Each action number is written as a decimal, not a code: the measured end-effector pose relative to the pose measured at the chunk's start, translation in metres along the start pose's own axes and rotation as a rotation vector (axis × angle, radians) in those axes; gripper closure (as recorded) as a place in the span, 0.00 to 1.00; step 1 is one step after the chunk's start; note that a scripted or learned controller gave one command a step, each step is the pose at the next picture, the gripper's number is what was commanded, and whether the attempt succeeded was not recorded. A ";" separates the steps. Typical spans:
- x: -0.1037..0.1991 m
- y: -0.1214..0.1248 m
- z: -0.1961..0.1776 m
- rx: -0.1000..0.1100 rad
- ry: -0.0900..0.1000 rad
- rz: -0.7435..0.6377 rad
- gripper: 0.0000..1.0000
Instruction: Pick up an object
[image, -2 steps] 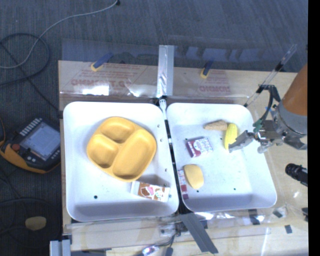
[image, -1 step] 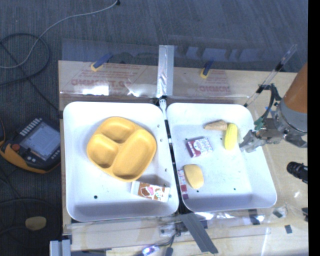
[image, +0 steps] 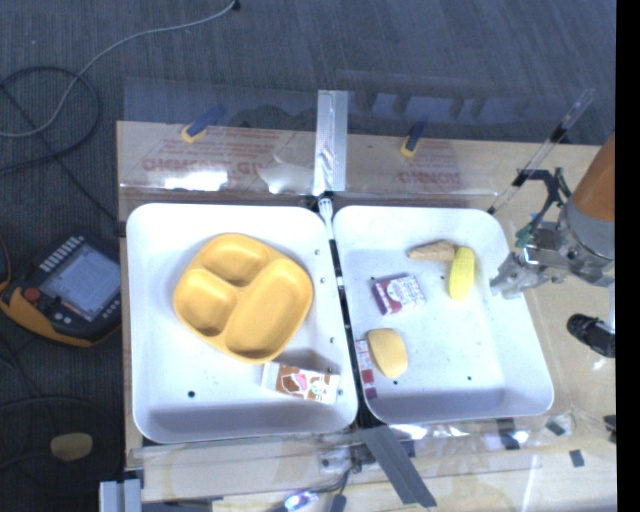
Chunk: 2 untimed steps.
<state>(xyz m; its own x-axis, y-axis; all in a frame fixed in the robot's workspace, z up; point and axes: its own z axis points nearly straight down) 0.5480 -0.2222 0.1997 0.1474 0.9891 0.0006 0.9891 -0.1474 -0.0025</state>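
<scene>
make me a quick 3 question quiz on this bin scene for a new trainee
1. True or false: the yellow divided plate lies in the left bin.
2. Which item in the right bin lies closest to the claw?
A. red packet
B. banana
C. yellow lemon-like piece
3. Fill in: the small carton lies just below the ____ in the camera view.

Key
1. True
2. B
3. plate
</scene>
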 end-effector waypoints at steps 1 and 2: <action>0.007 0.003 0.033 0.000 -0.001 -0.261 1.00; 0.007 0.003 0.033 0.000 -0.001 -0.262 0.00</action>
<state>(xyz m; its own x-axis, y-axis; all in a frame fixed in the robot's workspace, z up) 0.5518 -0.2156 0.1667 -0.1135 0.9935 0.0006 0.9935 0.1135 -0.0020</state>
